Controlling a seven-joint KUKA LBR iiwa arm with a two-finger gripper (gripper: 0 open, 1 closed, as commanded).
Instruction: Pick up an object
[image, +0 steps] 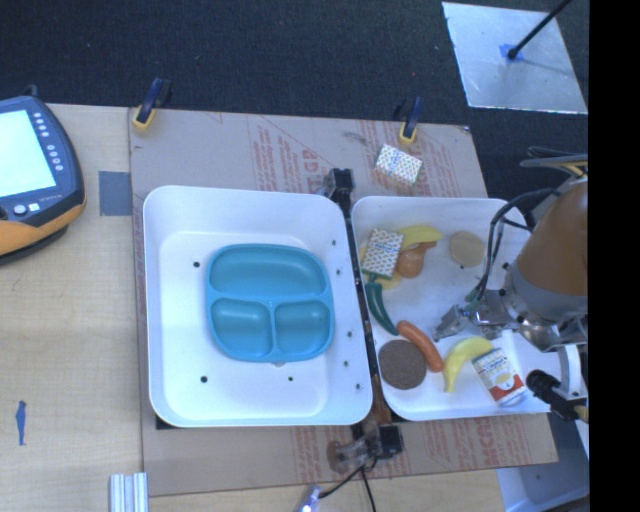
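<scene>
Gripper reaches low into your right bin from the arm; you cannot tell its state. Banana lies just beneath, sausage beside.

Robotics lab: teach pendant, clamped cardboard, white bins.

Left white bin: blue three-compartment plastic tray, centred. Right white bin: yellow banana at 5 o'clock, orange sausage just beside it, round brown patty at 7 o'clock, checkered packet at 11 o'clock. Metal gripper sits directly above the banana.
</scene>
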